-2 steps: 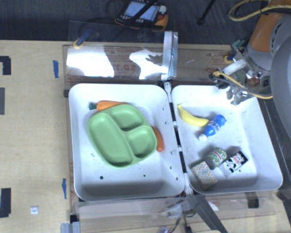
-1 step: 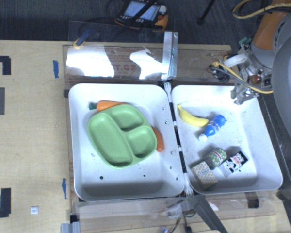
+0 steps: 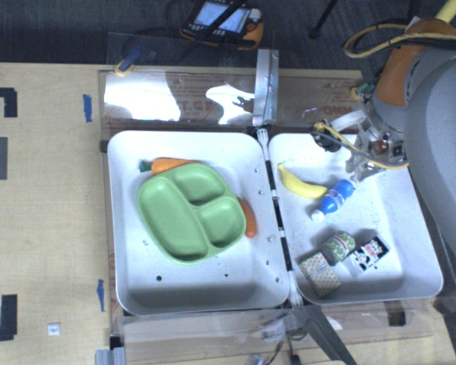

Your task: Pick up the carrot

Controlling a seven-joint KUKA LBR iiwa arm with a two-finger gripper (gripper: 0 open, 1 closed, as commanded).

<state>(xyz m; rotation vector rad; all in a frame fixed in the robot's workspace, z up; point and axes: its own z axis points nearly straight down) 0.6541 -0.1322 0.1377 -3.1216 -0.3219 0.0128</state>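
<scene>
the gripper hangs over the far right part of the right bin, and how its fingers stand cannot be told from this slanted view; nothing is visibly held. just under and beside it lies a small blue-and-white bottle, with a banana touching or nearly touching the bottle's cap end. nearer the front of that bin sit a green-labelled can, a black-and-white carton and a patterned pouch, close together.

the carrot is in the left bin, well apart from the gripper. it lies along the far edge of a green divided plate, partly tucked under the rim, so little of it shows. an orange piece pokes out at the plate's right edge; whether it is a second carrot cannot be told.

the risks, as i judge them: closing here would catch the bottle or banana. crossing over, the arm must clear the ridge between the bins. at the carrot, the fingers may strike the plate rim, push the plate, or pinch it along with the carrot, and the slim exposed part offers a poor hold that could slip.
</scene>
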